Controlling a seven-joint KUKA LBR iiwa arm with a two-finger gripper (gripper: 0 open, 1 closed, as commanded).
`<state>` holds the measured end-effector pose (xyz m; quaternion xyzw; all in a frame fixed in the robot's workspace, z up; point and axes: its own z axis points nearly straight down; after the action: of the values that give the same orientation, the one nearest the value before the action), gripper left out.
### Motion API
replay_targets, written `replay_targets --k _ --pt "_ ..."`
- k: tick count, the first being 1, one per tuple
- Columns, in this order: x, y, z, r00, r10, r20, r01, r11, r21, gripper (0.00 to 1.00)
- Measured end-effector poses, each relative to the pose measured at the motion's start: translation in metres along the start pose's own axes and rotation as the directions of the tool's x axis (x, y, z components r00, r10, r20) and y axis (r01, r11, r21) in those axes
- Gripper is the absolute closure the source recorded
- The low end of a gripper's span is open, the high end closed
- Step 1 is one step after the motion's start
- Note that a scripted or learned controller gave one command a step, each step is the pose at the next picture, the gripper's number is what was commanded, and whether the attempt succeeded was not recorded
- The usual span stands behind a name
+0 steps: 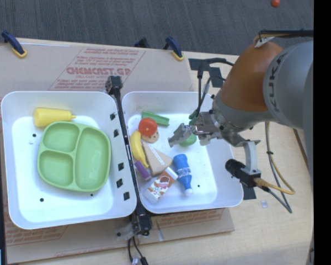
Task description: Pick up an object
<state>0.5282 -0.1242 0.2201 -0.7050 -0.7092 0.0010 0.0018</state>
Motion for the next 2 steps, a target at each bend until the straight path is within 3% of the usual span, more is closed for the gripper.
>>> replay_targets --k 1,2 --pt "-0.0025 0.0385 0.1251 1.0 -0.001 0.002 0.001 1.0 -0.008 0.0" --pt "-0.0027 0.038 0.116 1.0 -0.007 0.003 0.007 1.0 -0.004 1.0"
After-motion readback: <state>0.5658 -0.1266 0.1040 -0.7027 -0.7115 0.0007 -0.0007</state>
